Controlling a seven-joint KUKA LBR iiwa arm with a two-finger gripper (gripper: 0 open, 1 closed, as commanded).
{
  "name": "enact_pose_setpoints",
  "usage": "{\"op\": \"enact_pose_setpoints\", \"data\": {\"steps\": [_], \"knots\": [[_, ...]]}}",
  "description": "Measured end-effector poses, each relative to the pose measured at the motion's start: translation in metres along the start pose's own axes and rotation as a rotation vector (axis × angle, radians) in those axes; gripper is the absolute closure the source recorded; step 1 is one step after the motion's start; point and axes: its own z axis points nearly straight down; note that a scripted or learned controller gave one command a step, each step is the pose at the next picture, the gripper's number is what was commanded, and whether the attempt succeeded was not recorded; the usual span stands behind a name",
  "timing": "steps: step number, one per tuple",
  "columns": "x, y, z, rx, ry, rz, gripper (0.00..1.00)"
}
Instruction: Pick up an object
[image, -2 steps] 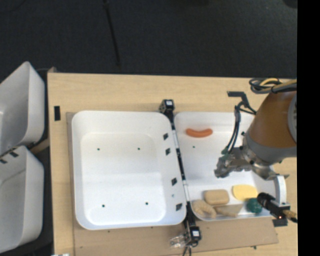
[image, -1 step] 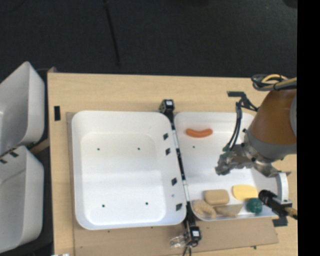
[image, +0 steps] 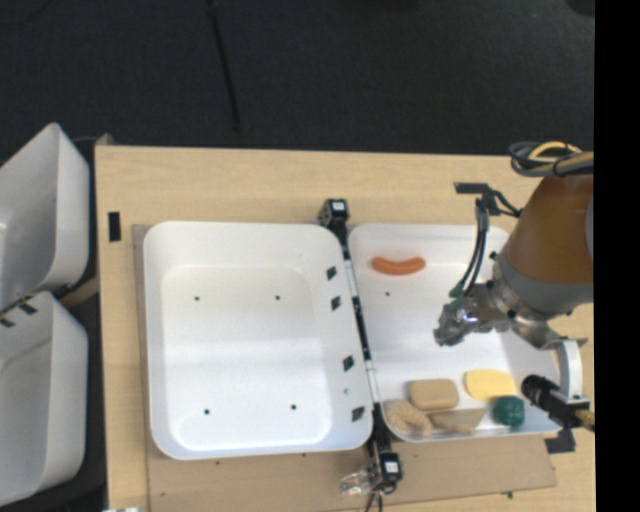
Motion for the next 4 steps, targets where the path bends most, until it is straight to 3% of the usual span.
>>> {"op": "enact_pose_setpoints", "data": {"steps": [1, 4], "knots": [[-0.009, -0.003, 0.006, 0.006, 0.0, 0.003, 1.0], [-0.013, 0.001, -0.024, -0.003, -0.002, -0.006, 1.0]]}}
